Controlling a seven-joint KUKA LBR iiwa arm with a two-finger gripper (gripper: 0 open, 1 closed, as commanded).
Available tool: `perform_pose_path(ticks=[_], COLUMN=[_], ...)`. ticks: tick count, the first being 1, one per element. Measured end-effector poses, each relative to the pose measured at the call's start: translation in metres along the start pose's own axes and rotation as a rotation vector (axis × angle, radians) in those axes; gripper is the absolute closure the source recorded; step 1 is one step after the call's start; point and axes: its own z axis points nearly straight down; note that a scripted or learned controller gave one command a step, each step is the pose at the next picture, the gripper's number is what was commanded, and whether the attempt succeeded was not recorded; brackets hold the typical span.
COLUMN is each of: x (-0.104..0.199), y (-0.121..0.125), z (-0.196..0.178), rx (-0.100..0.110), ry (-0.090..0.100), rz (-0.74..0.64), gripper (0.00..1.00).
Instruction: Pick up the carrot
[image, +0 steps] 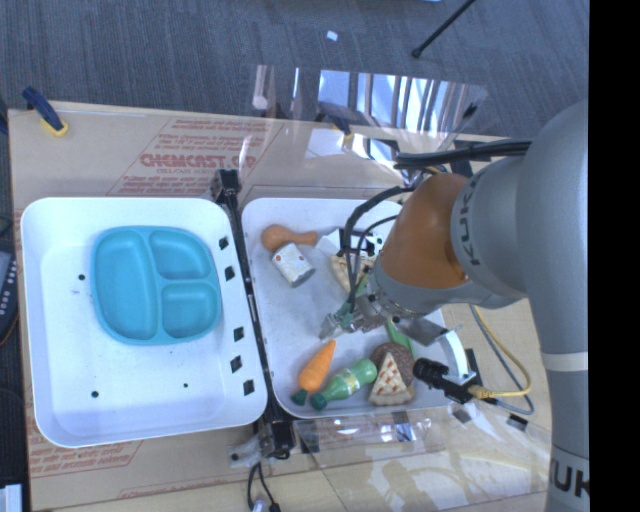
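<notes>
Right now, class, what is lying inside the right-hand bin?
In the right bin: a carrot, a green bottle, a cake slice, a drumstick and a white cube. The arm covers whatever lies beneath it.

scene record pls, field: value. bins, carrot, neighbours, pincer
left bin: holds a blue divided plate
right bin: holds the toy food
carrot: near the right bin's front edge, orange, lying at a slant, free of the pincer
green bottle: lying beside the carrot, on its right
cake slice: right of the bottle
drumstick: near the bin's back
white cube: just below the drumstick
pincer: low over the bin, above and right of the carrot
fingers: cannot tell
</notes>
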Motion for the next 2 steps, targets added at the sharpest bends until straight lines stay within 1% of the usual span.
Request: perform_pose_path(ticks=[1, 2], x=[0.042, 0.086], y=[-0.027, 0.038], z=[0.017, -0.087], rx=[-0.027, -0.028], ry=[-0.008, -0.008], rz=[-0.174, 0.038], gripper=[1.0, 1.0])
